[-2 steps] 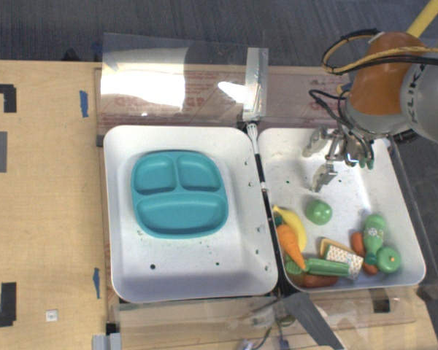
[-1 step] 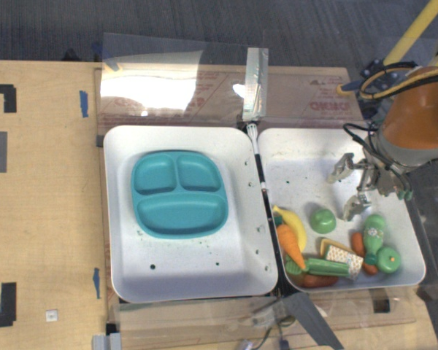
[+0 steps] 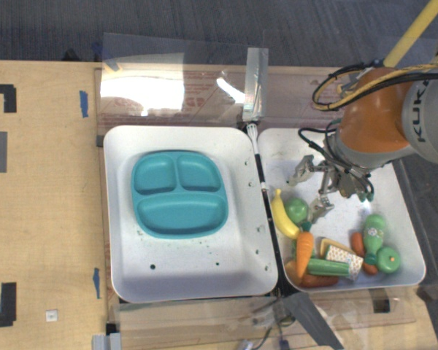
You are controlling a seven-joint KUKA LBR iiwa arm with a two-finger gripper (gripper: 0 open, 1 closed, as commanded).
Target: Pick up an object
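My gripper (image 3: 312,191) hangs over the middle of the right bin (image 3: 412,217), below the orange wrist band. Its metal fingers (image 3: 304,169) are spread open with nothing between them. Just below and left of it lie a yellow banana (image 3: 282,216) and a small green ball (image 3: 298,210). Toy foods are piled at the near end of the bin: an orange carrot (image 3: 304,248), a green cucumber (image 3: 328,267), a tan cracker piece (image 3: 341,254), and green and orange pieces (image 3: 374,230) at the right.
The left bin (image 3: 124,268) holds a teal divided plate (image 3: 179,194). A raised divider (image 3: 261,188) separates the two bins. Cables (image 3: 343,86) loop behind the wrist. The far part of the right bin (image 3: 285,148) is bare white.
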